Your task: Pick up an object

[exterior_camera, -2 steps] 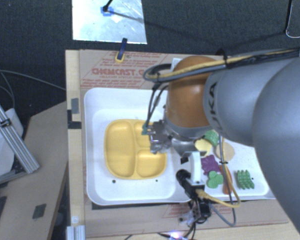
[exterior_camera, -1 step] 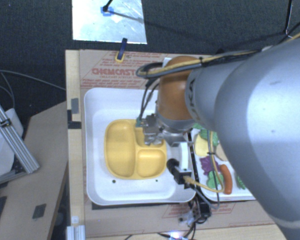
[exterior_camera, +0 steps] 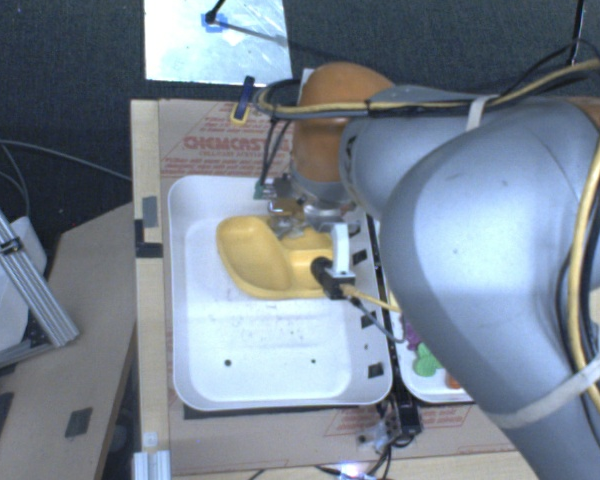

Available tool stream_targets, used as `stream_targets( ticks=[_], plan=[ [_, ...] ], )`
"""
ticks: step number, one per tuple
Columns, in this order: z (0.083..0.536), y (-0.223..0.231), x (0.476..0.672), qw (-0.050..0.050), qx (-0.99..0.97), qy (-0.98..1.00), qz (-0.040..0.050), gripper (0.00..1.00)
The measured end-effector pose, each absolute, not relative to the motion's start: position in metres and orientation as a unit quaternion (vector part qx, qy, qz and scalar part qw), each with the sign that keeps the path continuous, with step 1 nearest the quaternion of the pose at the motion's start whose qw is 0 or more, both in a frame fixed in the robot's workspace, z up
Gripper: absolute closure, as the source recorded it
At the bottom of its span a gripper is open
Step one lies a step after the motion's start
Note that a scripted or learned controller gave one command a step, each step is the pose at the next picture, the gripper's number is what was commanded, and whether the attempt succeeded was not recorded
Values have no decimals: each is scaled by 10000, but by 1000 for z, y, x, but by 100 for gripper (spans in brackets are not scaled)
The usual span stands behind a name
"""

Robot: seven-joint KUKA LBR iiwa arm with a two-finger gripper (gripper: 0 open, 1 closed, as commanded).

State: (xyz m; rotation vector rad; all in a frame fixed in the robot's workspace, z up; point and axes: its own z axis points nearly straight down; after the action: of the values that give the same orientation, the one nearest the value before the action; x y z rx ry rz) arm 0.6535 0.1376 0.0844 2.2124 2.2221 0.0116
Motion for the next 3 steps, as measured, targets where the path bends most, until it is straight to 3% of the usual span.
stream_targets(
  ticks=[1, 2, 3],
  plan=[
    [88, 179, 609, 47, 7053, 7089, 37, 100],
    [90, 127, 560, 58, 7075, 7066, 79, 100],
    [90, 152, 493, 113, 7081, 7060, 97, 100]
  ],
)
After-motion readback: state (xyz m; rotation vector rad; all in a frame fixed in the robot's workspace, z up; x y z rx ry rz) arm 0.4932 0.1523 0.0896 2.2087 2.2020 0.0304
